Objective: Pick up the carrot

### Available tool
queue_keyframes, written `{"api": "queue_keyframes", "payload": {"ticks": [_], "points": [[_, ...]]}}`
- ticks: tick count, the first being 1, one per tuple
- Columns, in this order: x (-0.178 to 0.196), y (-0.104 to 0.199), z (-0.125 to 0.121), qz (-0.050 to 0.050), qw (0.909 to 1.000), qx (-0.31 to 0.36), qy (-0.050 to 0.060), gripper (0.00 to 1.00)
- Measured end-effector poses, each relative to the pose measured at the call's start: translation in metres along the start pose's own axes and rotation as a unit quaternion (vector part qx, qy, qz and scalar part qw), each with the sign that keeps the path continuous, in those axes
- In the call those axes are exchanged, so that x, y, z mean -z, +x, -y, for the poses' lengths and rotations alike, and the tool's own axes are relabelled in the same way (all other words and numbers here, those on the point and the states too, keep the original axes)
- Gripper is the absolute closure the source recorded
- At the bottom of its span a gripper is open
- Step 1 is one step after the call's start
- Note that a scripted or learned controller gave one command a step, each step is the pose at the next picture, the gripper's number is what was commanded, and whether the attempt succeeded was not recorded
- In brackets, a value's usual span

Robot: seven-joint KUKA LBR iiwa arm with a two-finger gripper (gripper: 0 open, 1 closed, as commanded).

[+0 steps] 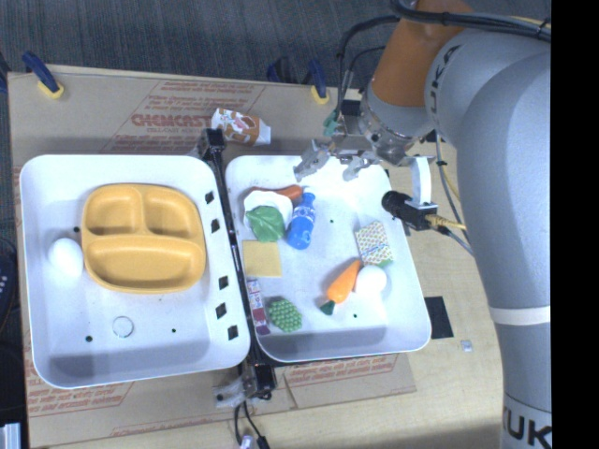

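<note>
"CHEMCAST" is read on the brown cardboard sheet [178,120], upper left. The metal two-finger gripper [329,164] is seen spread open — nothing held. The orange tapered carrot [341,285] is found lower right — in the right-hand white bin [402,330].

The carrot [343,282] lies in the right bin [412,318], touching an egg [372,280] on its right.
</note>
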State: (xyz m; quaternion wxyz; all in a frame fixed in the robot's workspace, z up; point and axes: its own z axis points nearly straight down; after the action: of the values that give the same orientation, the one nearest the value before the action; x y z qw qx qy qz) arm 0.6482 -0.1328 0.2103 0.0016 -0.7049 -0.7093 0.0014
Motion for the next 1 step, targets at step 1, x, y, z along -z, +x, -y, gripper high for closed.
{"api": "queue_keyframes", "payload": {"ticks": [1], "points": [[-0.0822,-0.0343,0.0568,0.0,0.9982,-0.059,-0.001,0.0]]}}
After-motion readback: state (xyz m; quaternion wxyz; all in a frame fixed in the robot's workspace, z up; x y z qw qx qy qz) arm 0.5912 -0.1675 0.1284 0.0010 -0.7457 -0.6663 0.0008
